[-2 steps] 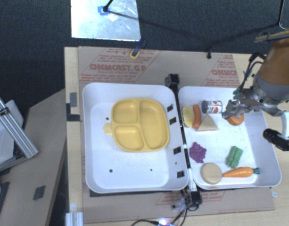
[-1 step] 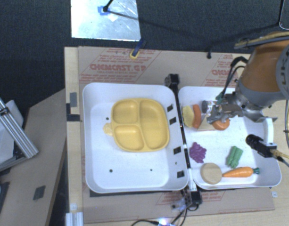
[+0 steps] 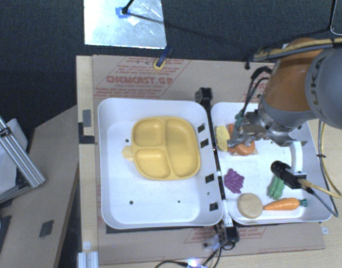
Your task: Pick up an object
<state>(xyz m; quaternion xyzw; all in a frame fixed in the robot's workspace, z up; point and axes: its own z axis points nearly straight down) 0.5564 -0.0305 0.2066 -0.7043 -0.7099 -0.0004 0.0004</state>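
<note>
**Gripper low over the right bin's far corner; grasp unconfirmed**

Dark carpet surrounds the bench, with a shiny metal sheet [image 3: 125, 15] lying on it at the far side. A cardboard-faced board [image 3: 140, 78] bears two shallow white bins side by side.

Left bin [image 3: 112, 205]: it holds one yellow divided plate [image 3: 162, 148], sitting flat near the middle, well apart from the arm.

Right bin [image 3: 313, 214]: the loose items lie here. A yellow piece [image 3: 221, 137] rests against the divider wall. Just beside it an orange object [image 3: 244, 148] lies directly under the gripper [image 3: 241, 138]. Nearer the camera are a purple cluster [image 3: 234, 180], a round tan disc [image 3: 250, 205], a green item [image 3: 275, 187] and a carrot [image 3: 282, 205]; the disc and carrot touch or nearly touch end to end.

Arm: it enters from the right, its orange band above the wrist, and the gripper is down over the orange object. Whether the tool is spread or pressed together cannot be told from this angle, nor whether it grips anything.

Judgement: the step in hand appears to be the descent or closing onto the orange object. The next move calls for a firm close on it alone, clear of the yellow piece alongside, then a straight lift. Risk: the neighbour is nudged, or the object slips out.
</note>
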